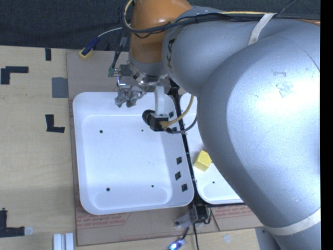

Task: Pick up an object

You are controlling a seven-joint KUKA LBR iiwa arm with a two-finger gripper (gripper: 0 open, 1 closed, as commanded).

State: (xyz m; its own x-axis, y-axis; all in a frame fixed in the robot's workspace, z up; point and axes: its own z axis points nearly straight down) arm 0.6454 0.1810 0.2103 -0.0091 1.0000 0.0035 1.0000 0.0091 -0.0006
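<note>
A: Pictured: gripper (126, 101) poised over far rim of left bin (86, 155); fingers spread or pressed together, impossible to tell.

B: Target? Yellow block (202, 161) in right bin (218, 192), just past the shared wall.

A: Best approached from straight above, centred. Little room: wall beside it, arm overhead.

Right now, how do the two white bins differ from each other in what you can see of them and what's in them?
The left bin shows nearly whole, rim and floor, while the right bin is mostly hidden behind the arm. The right bin holds a yellow block near its left edge; the left bin's visible floor bears only small dark dots. The gripper hangs over the left bin's far rim, not the right bin's. Both are shallow, white and round-cornered.
</note>
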